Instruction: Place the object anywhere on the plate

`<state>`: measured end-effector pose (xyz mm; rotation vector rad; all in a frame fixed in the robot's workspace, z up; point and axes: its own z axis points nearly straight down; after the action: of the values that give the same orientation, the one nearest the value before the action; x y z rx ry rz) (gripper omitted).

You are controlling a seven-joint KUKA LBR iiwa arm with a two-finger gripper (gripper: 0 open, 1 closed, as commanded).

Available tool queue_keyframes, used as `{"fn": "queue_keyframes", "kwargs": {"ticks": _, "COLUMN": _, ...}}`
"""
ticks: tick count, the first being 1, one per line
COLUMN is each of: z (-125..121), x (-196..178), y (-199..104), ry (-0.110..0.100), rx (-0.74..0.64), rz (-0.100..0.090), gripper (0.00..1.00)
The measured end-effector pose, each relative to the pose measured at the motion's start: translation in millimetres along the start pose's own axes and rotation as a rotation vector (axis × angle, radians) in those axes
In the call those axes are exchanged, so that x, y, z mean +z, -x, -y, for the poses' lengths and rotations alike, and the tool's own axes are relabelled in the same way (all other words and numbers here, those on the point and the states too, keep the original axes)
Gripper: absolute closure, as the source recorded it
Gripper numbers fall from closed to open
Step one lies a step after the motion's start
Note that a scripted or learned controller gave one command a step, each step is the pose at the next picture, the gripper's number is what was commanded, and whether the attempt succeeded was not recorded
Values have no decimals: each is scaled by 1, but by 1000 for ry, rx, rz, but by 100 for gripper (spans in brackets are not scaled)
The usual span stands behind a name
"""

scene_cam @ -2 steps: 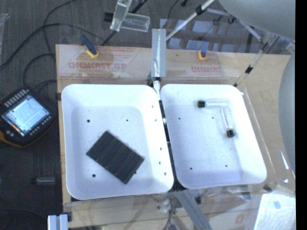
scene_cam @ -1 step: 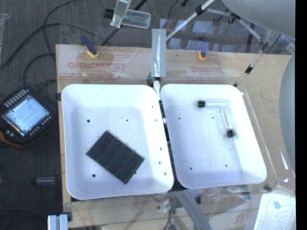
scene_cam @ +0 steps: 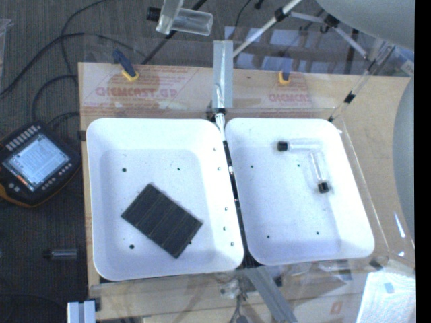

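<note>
Two white bins side by side on the table [scene_cam: 101,93]. Left bin [scene_cam: 108,140] holds a dark ribbed plate [scene_cam: 162,220], lying flat, long axis running from far-left to near-right. Right bin [scene_cam: 350,200] holds the objects: two clear tubes with black caps, one [scene_cam: 300,145] lying left–right at the far side, the other [scene_cam: 318,172] lying near–far, the two meeting in an L. Arm [scene_cam: 377,5] is at the upper right, high above the bins; hand state cannot be told. Judgement: tubes lie to the near-left of the arm, plate further left across the divide [scene_cam: 229,173]; carry goes right to left
</note>
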<state>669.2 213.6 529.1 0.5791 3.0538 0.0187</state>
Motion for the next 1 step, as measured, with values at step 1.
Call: {"fn": "queue_keyframes", "kwargs": {"ticks": 1, "z": -1, "x": -9, "y": 1, "ry": 2, "rx": 1, "rz": 3, "gripper": 100}}
